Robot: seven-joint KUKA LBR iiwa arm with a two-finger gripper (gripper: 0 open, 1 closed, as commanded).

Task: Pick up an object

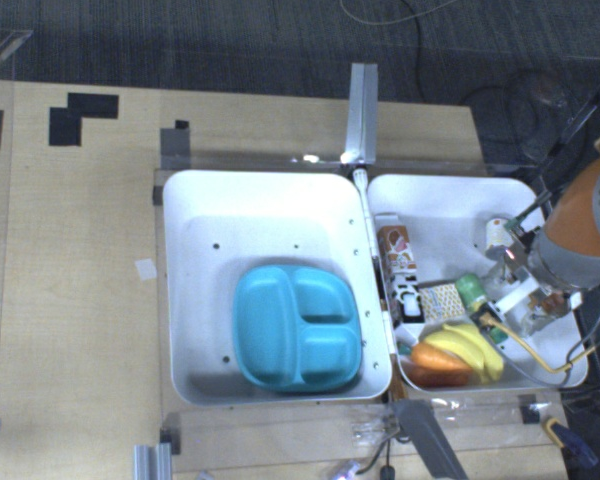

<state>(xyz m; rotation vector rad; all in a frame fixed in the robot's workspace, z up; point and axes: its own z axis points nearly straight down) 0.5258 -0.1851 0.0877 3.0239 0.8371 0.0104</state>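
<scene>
The right bin [450, 193] holds several items. A brown and white box [398, 258] lies along its left wall, with a speckled flat packet [442, 301] beside it. A green round object [470, 290] sits near the middle. Yellow bananas [468, 347] and an orange vegetable [438, 360] rest at the bin's front. My gripper [507, 298] hangs low over the right part of this bin, just to the right of the green object and above the bananas. Nothing is visibly held.
The left bin [230, 203] contains a blue divided plate [298, 326]. A metal post [361, 113] rises at the back between the two bins. The grey arm with its orange band [585, 218] enters from the right. A yellow cable [535, 353] loops over the right bin's front corner.
</scene>
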